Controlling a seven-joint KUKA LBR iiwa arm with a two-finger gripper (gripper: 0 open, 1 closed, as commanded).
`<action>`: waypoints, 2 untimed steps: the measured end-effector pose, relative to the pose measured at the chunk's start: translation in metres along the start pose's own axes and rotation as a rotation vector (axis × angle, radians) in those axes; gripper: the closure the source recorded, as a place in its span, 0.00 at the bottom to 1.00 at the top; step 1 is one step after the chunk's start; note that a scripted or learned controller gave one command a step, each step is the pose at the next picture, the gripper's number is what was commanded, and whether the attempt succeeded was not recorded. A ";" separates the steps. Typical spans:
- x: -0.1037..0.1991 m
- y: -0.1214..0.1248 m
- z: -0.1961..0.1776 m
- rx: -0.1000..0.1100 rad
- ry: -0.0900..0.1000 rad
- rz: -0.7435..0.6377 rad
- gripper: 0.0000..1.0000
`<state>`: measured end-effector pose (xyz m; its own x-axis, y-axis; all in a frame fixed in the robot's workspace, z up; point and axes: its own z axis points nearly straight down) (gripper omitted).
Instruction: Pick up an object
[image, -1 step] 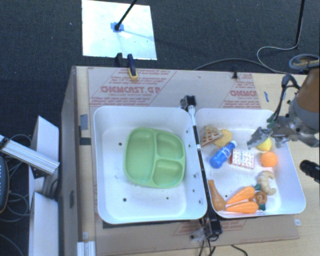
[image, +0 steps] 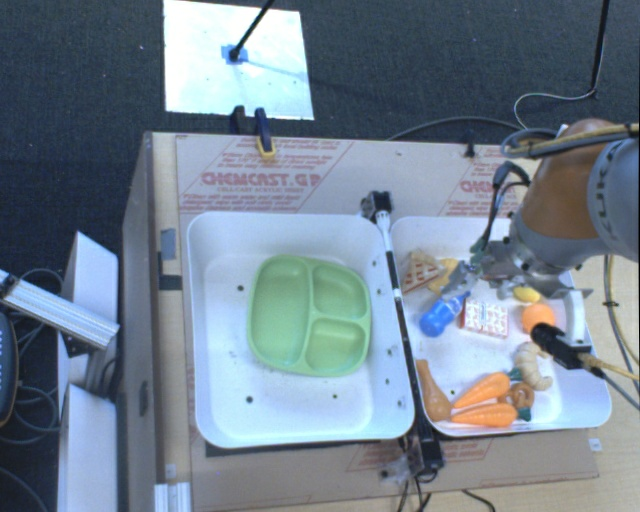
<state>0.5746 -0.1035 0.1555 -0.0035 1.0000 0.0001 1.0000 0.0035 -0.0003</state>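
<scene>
One claw (image: 478, 266) hangs above the blue bottle (image: 441, 314); its opening cannot be told.

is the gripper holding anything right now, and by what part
Cannot be told. The gripper sits low in the right white bin, beside the blue plastic bottle; the view shows nothing between its fingers.

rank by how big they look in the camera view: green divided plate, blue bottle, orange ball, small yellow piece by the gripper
1. Green divided plastic plate, by far the largest.
2. Blue bottle with a clear cap.
3. Round orange ball.
4. Small yellow piece, smallest, though the arm partly hides it, so its full size is unsure.
</scene>
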 end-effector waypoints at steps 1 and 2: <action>0.013 0.002 0.067 -0.009 -0.004 0.002 0.00; 0.012 -0.011 0.066 -0.018 -0.005 0.000 0.00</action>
<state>0.5640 -0.0917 0.0895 -0.0031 1.0000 -0.0045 0.9998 0.0031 0.0181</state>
